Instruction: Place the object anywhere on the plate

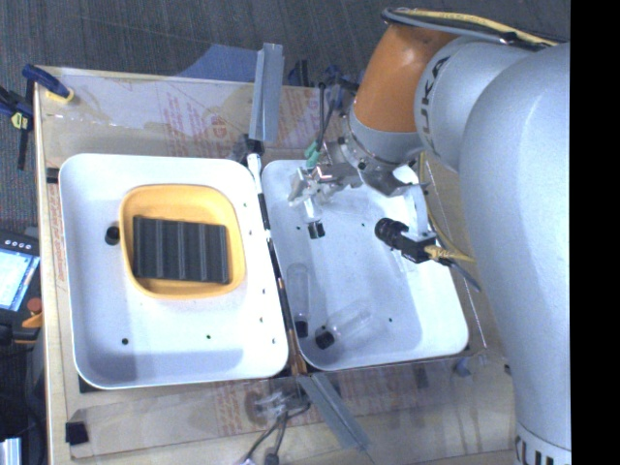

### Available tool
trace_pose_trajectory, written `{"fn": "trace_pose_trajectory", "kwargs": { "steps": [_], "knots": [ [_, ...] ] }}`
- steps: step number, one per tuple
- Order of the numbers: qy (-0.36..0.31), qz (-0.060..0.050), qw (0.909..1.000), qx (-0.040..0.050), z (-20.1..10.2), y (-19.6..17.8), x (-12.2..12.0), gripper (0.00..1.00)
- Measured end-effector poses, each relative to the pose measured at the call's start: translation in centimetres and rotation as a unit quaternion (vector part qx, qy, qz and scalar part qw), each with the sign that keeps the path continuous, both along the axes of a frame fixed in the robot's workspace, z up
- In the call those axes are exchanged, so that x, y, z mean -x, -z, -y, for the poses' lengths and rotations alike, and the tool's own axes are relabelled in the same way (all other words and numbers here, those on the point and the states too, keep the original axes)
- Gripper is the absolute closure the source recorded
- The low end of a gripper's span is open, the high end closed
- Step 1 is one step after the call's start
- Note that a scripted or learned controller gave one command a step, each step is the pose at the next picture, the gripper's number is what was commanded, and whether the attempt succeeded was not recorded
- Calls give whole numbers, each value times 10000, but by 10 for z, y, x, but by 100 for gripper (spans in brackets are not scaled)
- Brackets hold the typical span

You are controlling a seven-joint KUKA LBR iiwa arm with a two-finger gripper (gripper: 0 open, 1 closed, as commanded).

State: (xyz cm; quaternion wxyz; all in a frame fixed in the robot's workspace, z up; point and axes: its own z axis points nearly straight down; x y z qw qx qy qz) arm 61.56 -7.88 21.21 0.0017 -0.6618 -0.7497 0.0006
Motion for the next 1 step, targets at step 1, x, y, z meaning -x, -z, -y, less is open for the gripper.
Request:
{"fn": "trace_pose_trajectory", "kwargs": {
  "steps": [1],
  "knots": [
    [-973,-4,9953,-6,-22,21,5,100]
  ]
}}
